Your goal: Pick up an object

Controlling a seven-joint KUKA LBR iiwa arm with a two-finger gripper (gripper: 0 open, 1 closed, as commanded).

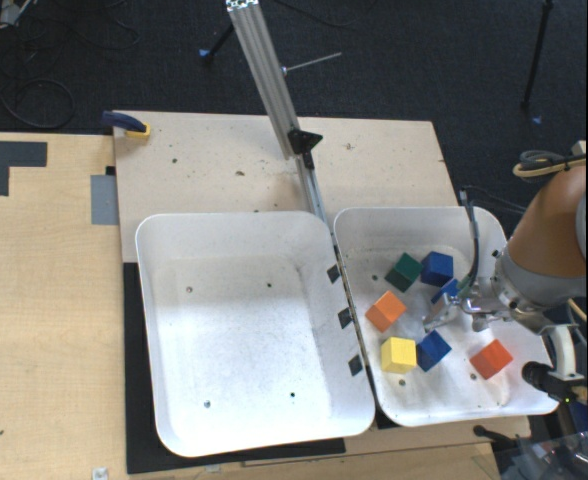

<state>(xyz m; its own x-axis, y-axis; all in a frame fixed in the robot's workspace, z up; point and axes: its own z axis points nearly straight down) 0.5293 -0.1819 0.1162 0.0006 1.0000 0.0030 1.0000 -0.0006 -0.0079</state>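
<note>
The arm's body [554, 238] comes in from 3 o'clock and is chopped off by the frame edge, so you only get the wrist end. The end effector [452, 308] sits low inside the right bin [414, 223], and it's a blurry metal tangle, so I honestly can't tell how far apart it is or whether it's pinching anything. It's right over a small blue bit [447, 291], which it partly hides; can't say if they touch.

Cubes are all in the right bin: green cube [405, 270] and blue cube [437, 266] at its 12 o'clock, touching or nearly so. Orange cube [385, 310] toward 9. Yellow cube [398, 354] and a second blue cube [433, 350] side by side around 6. Red cube [491, 359] at about 4, apart from the rest.

The left bin [174, 238] sits beside it on the tabletop [204, 163].
</note>
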